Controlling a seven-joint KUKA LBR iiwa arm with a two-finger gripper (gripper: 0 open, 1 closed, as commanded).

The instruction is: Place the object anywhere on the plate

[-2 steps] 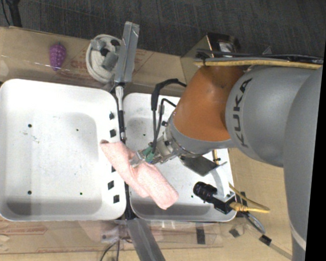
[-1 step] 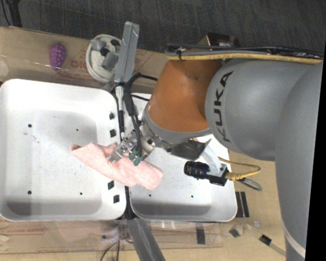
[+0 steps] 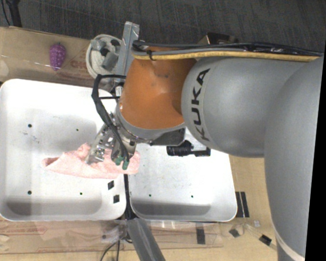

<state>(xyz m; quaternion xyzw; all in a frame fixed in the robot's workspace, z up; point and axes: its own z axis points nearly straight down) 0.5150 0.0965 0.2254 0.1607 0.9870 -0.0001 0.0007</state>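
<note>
Cloth (image 3: 79, 162) lay in the left bin (image 3: 13, 141), long axis nine-to-three, its three o'clock end under the tool (image 3: 110, 153); finger state unclear.

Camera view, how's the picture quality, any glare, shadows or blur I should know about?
Camera view: soft overall; the big grey and orange arm looms close and blocks much of the right shallow white bin; the left shallow white bin is bright, its detail washed out, with soft shadows along its walls; the gripper over the pale pink cloth is smeared, fingers hard to read.
</note>
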